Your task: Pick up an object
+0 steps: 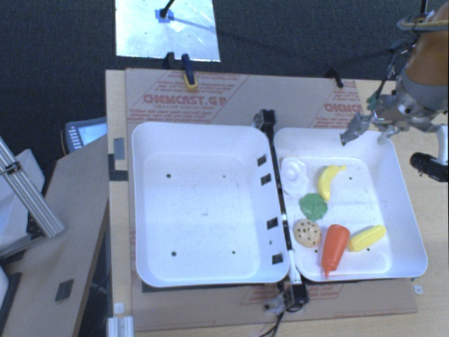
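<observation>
Nearest in the right bin (403,188), a carrot (334,247), corn cob (367,237) and cookie (306,232) are lying close together. Beyond them are sitting green lettuce (313,206), a banana (330,180) and a white piece (293,175). Farthest, the gripper (367,129) is hovering, its 2 fingers spread, gripping nothing.

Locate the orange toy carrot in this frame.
The orange toy carrot lies in the right-hand white bin near its front edge, between the round speckled cookie and the yellow corn cob.
</observation>
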Controlling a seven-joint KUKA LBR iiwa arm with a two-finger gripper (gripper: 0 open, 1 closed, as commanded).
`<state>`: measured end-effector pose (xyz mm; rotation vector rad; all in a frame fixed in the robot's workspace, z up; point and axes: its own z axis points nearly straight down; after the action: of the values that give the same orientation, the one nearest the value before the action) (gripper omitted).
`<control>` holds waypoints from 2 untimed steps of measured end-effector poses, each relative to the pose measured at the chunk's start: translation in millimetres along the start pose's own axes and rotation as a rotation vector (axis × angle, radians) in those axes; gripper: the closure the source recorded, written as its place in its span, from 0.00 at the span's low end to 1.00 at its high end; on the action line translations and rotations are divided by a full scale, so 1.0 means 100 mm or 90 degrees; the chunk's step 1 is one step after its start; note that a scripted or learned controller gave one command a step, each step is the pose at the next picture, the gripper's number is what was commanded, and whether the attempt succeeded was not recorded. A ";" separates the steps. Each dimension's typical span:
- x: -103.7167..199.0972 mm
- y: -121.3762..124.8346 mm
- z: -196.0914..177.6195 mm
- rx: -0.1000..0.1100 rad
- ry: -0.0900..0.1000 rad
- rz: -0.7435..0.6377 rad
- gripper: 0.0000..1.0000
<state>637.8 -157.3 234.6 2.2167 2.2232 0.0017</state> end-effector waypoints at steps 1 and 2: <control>0.18 -0.59 0.68 0.007 0.002 0.002 0.00; 0.42 -0.68 1.37 0.005 0.002 -0.001 0.00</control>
<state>570.4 -115.8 97.3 2.2203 2.2298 -0.0029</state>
